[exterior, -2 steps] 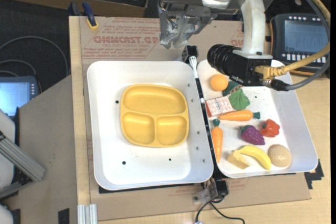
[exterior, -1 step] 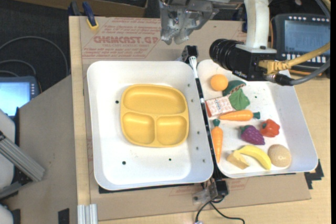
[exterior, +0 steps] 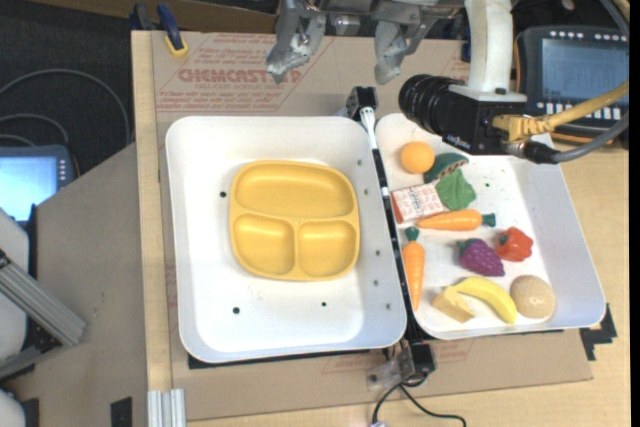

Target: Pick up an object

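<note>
From the camera above the bench, my gripper [exterior: 340,60] hangs high over the far edge, above the cardboard sheet [exterior: 220,75], its two fingers spread apart with nothing between them. In the left bin [exterior: 190,215] sits a yellow divided plate [exterior: 295,220] with three compartments. The right bin [exterior: 570,255] holds the toy food: an orange [exterior: 418,157] near the far side, a green leaf [exterior: 456,188], a small printed packet [exterior: 418,203], a long carrot [exterior: 450,221] lying crosswise, a second carrot [exterior: 412,262] by the divider, purple grapes [exterior: 481,257], a red piece [exterior: 514,243], a banana [exterior: 488,296] and a tan round item [exterior: 532,296].
</note>
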Robot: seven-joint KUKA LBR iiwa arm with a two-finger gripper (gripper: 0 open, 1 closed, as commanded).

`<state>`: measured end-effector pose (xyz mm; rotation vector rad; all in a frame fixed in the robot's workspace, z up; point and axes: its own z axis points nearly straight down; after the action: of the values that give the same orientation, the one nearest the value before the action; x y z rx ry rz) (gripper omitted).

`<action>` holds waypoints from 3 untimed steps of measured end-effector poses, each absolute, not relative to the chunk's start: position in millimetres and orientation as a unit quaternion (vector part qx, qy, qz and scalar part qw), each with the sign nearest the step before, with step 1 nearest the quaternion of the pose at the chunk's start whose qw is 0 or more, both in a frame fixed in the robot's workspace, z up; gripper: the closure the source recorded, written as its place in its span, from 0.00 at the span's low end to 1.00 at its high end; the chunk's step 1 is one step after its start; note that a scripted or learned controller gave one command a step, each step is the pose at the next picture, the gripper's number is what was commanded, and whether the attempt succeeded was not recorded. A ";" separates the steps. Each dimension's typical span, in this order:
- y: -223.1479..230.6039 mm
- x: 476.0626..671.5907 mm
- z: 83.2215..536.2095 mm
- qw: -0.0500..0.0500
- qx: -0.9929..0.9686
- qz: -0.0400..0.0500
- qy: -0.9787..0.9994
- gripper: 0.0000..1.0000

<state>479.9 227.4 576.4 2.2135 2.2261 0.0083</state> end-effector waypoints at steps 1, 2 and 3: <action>228.1 480.4 587.2 0.002 0.705 0.004 0.709 1.00; 228.0 480.3 586.8 0.002 0.705 0.004 0.709 0.00; 228.7 480.7 597.6 0.003 0.705 0.006 0.710 1.00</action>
<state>480.7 228.7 597.6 2.2100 2.2256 0.0180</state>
